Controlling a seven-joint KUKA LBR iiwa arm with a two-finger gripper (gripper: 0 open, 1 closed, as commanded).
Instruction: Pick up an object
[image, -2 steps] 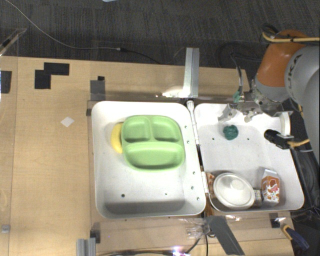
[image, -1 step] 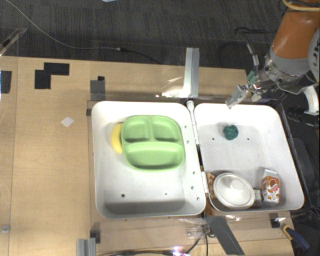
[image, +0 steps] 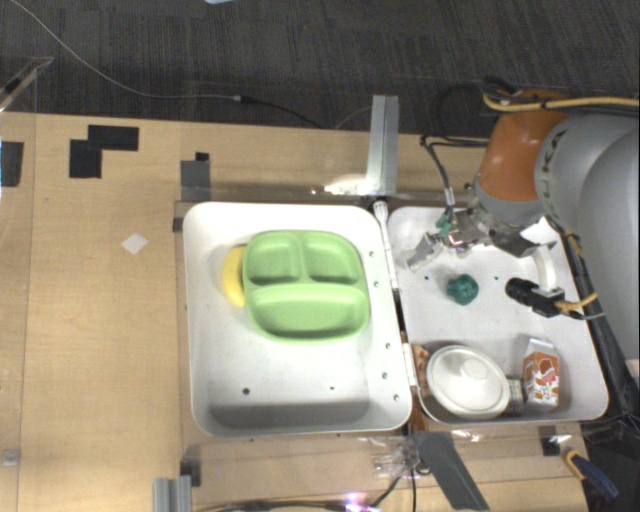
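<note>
Gripper (image: 440, 238) hung at the right bin's (image: 585, 400) far-left corner, prob lining up on the teal thing (image: 462, 290) nearby. Fingers looked apart w/ nothing between them.

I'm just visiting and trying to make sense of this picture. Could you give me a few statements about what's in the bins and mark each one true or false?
1. The green divided tray lies in the left bin. True.
2. A yellow object peeks out at the tray's left edge. True.
3. The white bowl sits in the left bin. False: it is in the right bin, near the front.
4. The small teal object is held in the tool. False: it lies on the bin floor, apart from the tool.
5. A small carton lies right of the bowl. True.
</note>
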